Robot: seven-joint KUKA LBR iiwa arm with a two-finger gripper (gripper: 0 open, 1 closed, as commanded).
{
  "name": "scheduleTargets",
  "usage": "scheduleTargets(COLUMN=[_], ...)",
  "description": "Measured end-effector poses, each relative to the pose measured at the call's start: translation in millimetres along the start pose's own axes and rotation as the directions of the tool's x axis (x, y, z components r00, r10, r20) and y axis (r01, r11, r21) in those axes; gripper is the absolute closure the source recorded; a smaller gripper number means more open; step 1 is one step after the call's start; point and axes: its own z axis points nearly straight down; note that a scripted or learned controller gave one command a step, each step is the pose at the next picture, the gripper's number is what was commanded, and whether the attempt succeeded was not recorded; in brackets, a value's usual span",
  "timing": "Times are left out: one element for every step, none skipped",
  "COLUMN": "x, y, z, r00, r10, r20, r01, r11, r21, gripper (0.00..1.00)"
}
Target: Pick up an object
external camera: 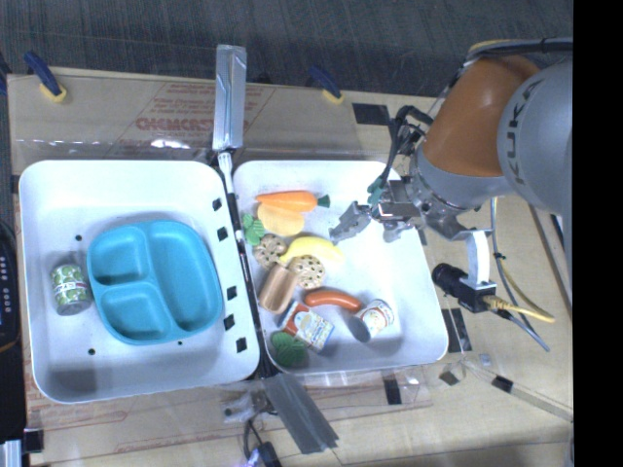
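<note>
My gripper [370, 228] hangs over the right part of the right bin [414, 290], open with nothing between its fingers. One grey finger [346, 225] points left toward the toy food. That pile lies in the bin's left half: an orange carrot [287, 201], a yellow banana [313, 250], a round cookie [310, 271], a brown cylinder [275, 286], a red sausage [333, 300], a small can [376, 316] and a printed packet [311, 330]. The gripper is just right of the carrot and the banana and touches neither.
The left bin [44, 358] holds a blue divided plate [156, 280] and a small green jar [69, 287] at its left wall. A metal divider [230, 95] sits between the bins at the back. The grey and orange arm [487, 134] fills the right side, with cables nearby.
</note>
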Motion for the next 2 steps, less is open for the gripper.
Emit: scheduleTargets(x=[-32.2,4.7], y=[-41.2,-17.1], z=[97.7,146.3], r00=[0.986,0.998], r10=[0.164,0.057], r20=[0.0,0.0], r01=[-0.164,-0.057], r11=[0.986,0.998], r21=[0.005,-0.001], gripper=[0.0,0.0])
